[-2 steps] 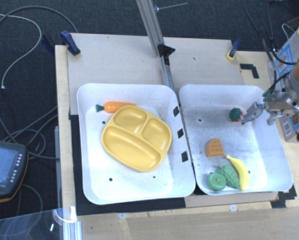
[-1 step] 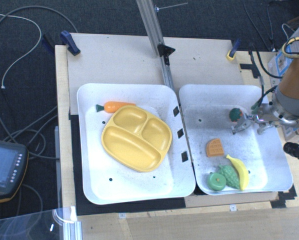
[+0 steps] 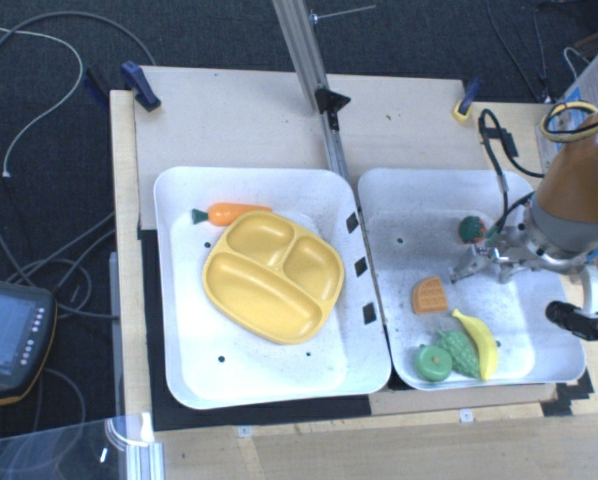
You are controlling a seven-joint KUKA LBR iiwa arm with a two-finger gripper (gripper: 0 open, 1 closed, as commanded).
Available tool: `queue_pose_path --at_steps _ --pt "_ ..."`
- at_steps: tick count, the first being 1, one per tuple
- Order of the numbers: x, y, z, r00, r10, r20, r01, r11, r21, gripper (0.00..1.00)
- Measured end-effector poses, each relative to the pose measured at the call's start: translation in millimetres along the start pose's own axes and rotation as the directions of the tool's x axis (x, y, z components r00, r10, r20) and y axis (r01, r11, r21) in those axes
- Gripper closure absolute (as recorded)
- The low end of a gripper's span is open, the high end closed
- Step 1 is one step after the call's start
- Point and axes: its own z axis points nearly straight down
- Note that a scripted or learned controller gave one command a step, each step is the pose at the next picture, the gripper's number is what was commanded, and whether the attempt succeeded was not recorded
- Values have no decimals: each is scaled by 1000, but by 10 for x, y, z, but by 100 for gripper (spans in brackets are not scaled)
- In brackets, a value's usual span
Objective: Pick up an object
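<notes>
In the right bin (image 3: 399, 203) lie an orange waffle-like piece (image 3: 430, 295), a yellow banana (image 3: 478, 339), a green bumpy toy (image 3: 459, 351) and a round green piece (image 3: 433, 362), all near the front. A dark green ball (image 3: 470, 229) sits further back. My gripper (image 3: 482, 271) hangs low over the middle right of this bin, just in front of the ball and right of the orange piece. Its fingers are open and spread, with nothing between them.
The left bin (image 3: 179, 298) holds a yellow divided plate (image 3: 273, 274) and an orange carrot (image 3: 233, 212) behind it. A metal pole (image 3: 304, 38) rises at the back between the bins. Cables (image 3: 499, 153) trail along the right bin's far edge.
</notes>
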Motion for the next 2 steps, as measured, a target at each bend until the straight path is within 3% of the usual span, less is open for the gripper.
queue_pose_path --at_steps 1,2 --pt "-2 21 -147 1000 0 2 0 1000 -8 100" --pt "61 97 -630 1000 -2 5 2 1000 -13 100"
